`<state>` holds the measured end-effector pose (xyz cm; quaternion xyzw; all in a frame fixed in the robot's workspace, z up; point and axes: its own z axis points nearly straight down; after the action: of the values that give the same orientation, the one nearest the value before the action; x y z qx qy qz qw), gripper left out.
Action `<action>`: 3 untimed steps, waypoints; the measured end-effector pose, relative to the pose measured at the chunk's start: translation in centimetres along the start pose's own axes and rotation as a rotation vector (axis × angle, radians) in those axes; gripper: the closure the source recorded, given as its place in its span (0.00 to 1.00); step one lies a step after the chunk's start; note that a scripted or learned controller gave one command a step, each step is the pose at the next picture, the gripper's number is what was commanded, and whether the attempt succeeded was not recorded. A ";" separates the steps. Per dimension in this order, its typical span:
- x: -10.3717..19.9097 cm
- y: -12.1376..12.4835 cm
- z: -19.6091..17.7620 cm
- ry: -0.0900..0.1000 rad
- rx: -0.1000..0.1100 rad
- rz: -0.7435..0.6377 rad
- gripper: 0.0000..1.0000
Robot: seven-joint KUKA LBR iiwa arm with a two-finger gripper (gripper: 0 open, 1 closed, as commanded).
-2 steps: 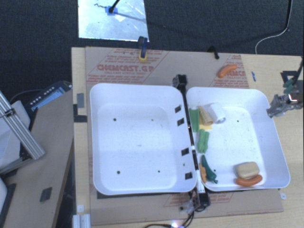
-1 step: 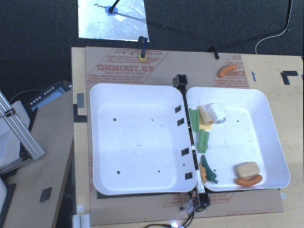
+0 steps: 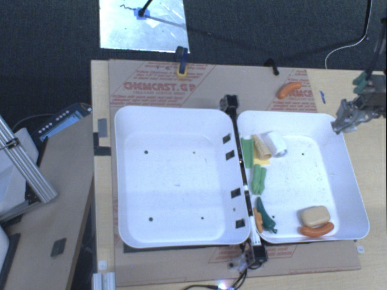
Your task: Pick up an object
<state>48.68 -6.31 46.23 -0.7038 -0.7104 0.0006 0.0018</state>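
I see the gripper (image 3: 346,123) hovering at the right bin's (image 3: 338,162) far right corner; whether its fingers are open or closed, I cannot tell; a tan bun (image 3: 315,215) touching an orange sausage (image 3: 317,229) lies near-right; green pieces (image 3: 258,179) line its left wall.

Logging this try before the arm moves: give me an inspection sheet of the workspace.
Surface: left bin and right bin on cardboard sheet.
Job's things: in right bin, green pieces, white roll, tan bun on orange sausage.
Clutter: orange sausage on bench outside the bins.
Grippers: gripper over right bin's far right rim.
Cables: white cable top right.
Surroundings: dark carpet, shiny plate.
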 end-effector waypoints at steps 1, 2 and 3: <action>-8.7 7.3 0.5 -0.006 -0.006 0.013 1.00; -14.8 12.4 -1.5 -0.007 -0.010 0.011 1.00; -14.4 9.2 -3.2 -0.003 -0.007 0.009 1.00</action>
<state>57.99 -20.67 49.33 -0.7070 -0.7072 -0.0008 -0.0017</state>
